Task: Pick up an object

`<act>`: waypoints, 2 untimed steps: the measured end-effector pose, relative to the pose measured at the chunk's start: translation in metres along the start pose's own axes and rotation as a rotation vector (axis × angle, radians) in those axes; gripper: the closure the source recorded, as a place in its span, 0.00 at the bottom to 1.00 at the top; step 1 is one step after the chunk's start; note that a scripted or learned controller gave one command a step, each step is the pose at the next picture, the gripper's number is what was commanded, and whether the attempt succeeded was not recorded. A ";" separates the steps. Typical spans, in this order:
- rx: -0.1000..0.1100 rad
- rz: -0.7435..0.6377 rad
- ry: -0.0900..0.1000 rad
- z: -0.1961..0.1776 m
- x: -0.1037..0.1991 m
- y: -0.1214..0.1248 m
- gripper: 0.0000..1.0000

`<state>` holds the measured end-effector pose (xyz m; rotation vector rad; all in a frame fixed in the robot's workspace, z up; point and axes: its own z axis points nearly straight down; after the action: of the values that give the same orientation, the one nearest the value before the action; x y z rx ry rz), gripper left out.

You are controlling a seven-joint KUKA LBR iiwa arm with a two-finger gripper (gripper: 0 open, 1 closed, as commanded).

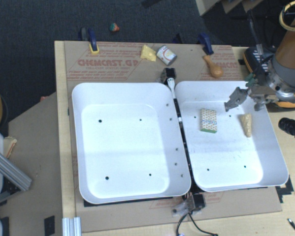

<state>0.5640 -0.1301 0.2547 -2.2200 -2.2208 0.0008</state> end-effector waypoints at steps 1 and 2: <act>-0.003 -0.001 -0.001 -0.011 0.000 0.001 1.00; -0.014 0.007 -0.010 -0.104 -0.093 0.009 1.00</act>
<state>0.5732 -0.2231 0.3583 -2.2396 -2.2256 -0.0038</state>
